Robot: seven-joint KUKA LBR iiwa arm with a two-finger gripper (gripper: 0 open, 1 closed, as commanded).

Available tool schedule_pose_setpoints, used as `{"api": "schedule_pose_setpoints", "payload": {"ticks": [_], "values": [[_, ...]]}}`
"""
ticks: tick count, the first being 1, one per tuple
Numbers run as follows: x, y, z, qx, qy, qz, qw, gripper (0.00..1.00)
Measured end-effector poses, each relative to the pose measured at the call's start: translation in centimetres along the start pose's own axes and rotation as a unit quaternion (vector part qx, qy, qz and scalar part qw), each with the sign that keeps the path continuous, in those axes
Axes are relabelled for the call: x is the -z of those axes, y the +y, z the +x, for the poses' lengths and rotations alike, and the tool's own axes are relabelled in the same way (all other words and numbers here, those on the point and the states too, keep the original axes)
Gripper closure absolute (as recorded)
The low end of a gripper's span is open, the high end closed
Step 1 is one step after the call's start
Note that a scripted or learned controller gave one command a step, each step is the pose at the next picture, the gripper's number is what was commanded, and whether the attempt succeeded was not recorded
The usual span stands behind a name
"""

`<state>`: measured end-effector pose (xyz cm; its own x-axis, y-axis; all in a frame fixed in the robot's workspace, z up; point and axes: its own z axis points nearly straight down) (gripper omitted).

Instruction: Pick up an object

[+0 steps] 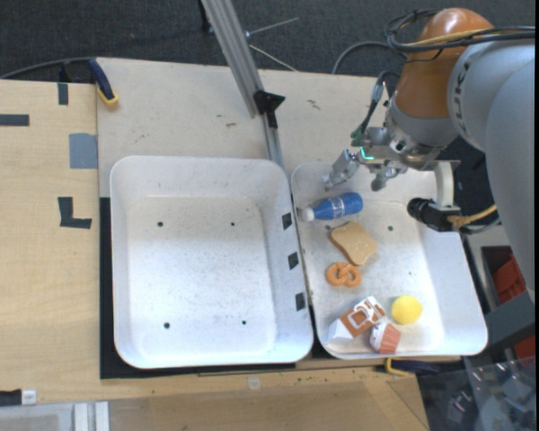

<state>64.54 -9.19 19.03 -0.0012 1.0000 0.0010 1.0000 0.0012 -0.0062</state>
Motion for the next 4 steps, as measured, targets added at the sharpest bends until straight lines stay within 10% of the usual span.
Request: {"api": "schedule_pose_setpoints", "payload": {"ticks": [3, 4], "values": [[-7.6, 1.5, -0.3, 0.000, -0.004, -0.013, 0.9999, 0.00], [-7.6, 1.0, -0.1, 0.001, -0.002, -0.003, 1.0000, 1.00]]}}
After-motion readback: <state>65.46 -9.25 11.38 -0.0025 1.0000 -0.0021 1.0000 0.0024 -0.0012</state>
